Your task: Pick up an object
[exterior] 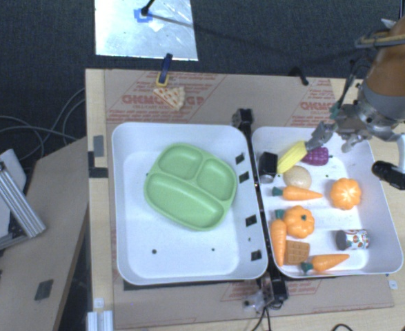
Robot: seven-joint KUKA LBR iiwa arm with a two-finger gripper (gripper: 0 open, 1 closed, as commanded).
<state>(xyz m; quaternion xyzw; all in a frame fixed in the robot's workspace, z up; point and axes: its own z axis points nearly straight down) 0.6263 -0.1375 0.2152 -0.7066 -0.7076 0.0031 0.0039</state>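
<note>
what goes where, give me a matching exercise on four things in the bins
Things:
1. green plate
2. corn
3. can
4. cracker

Places:
A. right bin, near its right wall, below the orange
B. left bin, about the middle
C. right bin, low at the left, between two carrots
D. right bin, top left, beside the purple piece

Pairs: 1-B, 2-D, 3-A, 4-C
</note>
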